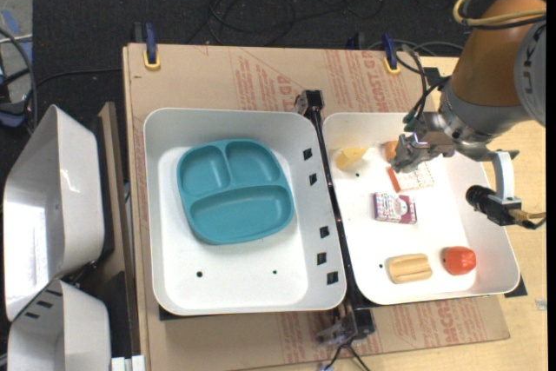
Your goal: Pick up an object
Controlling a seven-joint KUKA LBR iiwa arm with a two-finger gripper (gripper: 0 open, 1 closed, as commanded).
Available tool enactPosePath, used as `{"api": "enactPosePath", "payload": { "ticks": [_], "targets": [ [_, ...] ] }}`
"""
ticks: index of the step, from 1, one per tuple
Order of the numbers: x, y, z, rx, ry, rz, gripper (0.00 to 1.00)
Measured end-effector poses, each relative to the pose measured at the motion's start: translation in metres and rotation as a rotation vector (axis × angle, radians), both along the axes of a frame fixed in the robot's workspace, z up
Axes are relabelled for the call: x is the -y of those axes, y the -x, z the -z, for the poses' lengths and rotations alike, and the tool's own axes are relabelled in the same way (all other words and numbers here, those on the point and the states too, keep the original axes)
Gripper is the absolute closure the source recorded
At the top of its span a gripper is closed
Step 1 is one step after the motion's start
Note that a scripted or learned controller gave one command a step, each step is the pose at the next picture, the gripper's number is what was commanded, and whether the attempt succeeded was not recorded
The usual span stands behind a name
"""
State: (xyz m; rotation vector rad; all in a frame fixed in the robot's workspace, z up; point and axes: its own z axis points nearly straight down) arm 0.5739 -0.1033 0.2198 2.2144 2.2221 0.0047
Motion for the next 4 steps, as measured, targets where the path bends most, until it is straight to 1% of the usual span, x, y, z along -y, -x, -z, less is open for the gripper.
{"api": "enactPosePath", "payload": {
  "ticks": [1, 2, 3, 4],
  "targets": [
    [0.000, -0.001, -0.022, -0.002, 0.000, 0.000, 1.00],
    [-0.053, -0.012, -0.029, -0.003, -0.002, -0.005, 1.00],
    [-0.114, -0.013, -0.033, -0.005, -0.003, -0.005, 1.00],
    [-0.166, -0.016, -0.017, -0.008, -0.002, -0.004, 1.00]
  ]
}}
